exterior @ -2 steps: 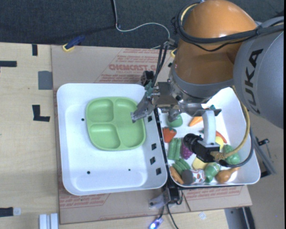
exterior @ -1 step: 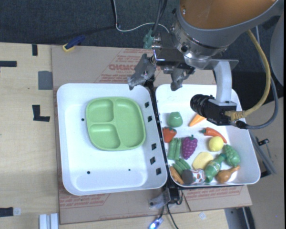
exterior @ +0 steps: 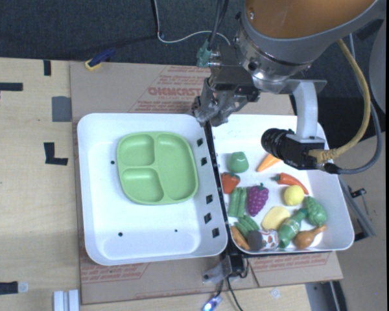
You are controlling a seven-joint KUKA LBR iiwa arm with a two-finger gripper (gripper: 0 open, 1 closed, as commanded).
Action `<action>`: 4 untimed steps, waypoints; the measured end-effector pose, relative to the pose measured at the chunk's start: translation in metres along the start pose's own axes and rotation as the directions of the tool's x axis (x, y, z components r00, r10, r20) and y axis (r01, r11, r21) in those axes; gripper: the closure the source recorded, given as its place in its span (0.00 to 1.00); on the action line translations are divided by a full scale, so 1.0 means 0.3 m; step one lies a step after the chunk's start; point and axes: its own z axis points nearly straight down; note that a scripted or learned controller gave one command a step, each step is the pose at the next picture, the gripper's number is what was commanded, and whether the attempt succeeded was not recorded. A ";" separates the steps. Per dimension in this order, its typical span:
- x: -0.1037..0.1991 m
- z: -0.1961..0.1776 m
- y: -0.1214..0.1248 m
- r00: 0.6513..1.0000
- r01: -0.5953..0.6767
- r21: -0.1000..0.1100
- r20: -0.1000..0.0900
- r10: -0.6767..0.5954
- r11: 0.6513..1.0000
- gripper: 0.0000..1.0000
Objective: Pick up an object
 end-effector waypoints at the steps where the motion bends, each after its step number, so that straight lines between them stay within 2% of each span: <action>1: -0.106 0.433 -0.005 1.000 -0.007 0.014 0.004 0.007 1.000 1.00; 2: -0.099 0.376 -0.001 1.000 -0.002 0.001 0.000 0.002 1.000 1.00; 4: -0.097 0.314 0.000 1.000 0.001 0.006 0.003 -0.001 1.000 1.00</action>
